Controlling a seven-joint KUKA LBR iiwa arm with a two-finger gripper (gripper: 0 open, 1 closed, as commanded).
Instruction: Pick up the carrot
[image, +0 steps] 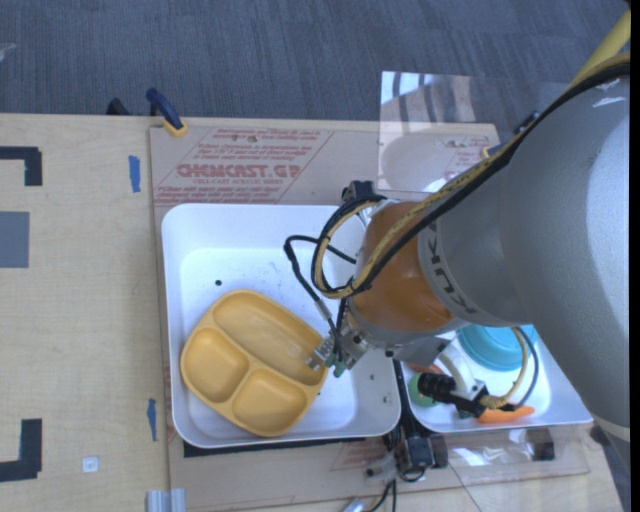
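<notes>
— Where's the carrot (503, 412)?

— Well to the right of the gripper (331, 358), in the right bin (570, 405): a thin orange sliver lying flat near the front wall, partly hidden by the arm (520, 230).

— Room to move?

— The left bin (200, 250) is open behind and left of the fingers. A glossy yellow three-compartment plate (247, 362) lies just left of them, its rim touching the tip.

— And the smaller bits?

— A smooth blue bowl (497, 347), right of the fingers.

— Fingers wide or narrow?

— I can't tell.
</notes>
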